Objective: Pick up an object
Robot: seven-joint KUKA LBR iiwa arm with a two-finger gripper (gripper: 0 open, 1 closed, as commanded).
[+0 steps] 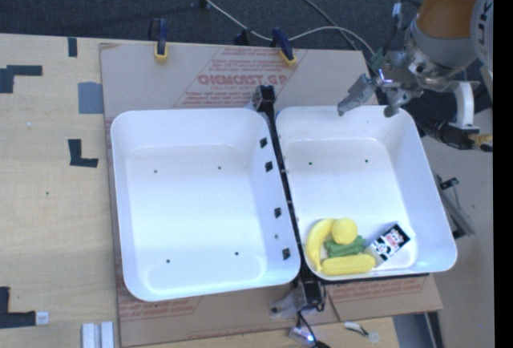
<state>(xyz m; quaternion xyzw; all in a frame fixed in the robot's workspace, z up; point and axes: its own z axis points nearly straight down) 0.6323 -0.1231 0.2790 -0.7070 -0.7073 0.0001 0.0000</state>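
A grey KUKA arm (453,6) with an orange band above its wrist reaches in from the right and hangs over the far right corner of the right bin (417,170), one of two shallow white bins set side by side on a tabletop (48,170). Its jaws stand wide apart and hold nothing: one finger points left over the bin's far rim, the other sits just to the right of it, and the gripper (370,100) is well apart from every object below.

The things to be picked lie bunched in the near corner of the right bin. A yellow banana (317,239) curves along the left of the cluster, close to the wall shared with the neighbouring bin. A small yellow lemon-like ball (345,230) touches it on the right. Just below sits a green piece (350,247), its shape too small to tell, and beneath that a yellow corn cob (348,265) lies flat near the front rim. A small black-and-white patterned block (391,241) rests tilted just beside them on the right.

The left bin (144,138) sits alongside, joined to its neighbour by a row of black clips (276,178). Both bins rest on a sheet of brown cardboard (208,70) printed with red lettering and pinned at the far edge by two blue-and-yellow clamps (161,40). Cables (264,26) trail across the dark floor beyond.
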